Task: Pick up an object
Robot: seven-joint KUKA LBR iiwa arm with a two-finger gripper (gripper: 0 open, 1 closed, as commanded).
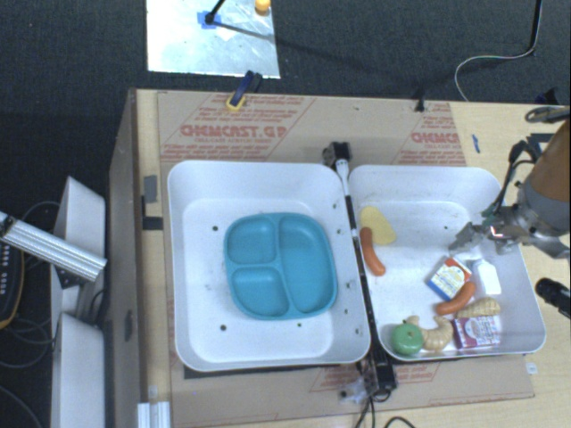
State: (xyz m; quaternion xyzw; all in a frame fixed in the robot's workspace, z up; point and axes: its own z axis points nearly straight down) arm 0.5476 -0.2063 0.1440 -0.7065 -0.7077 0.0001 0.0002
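Objects to pick: a cluster of toy food items lay in the right bin, mostly toward its near right corner.
Hot dog: an orange-red sausage lay along the bin's left wall, just below a pale yellow piece it touched or nearly touched.
Carton: a small blue, white and orange box lay tilted near the bin's middle right, with a white block just beside it on the right.
Second sausage: a shorter orange one lay just below the carton, next to a tan cone-shaped piece.
Near corner: a green round item sat against the near wall, touching a beige curved piece; a red and white packet lay to their right.
Gripper: the gripper hung over the right side of the right bin, above and apart from the carton; nothing showed between its fingers, and whether they were spread or closed could not be told.
Arm: the grey wrist with its orange band came in from the right edge.
Left bin: the left bin held a blue divided tray lying flat near its centre.
Bench: both bins sat side by side on a cardboard-covered bench.
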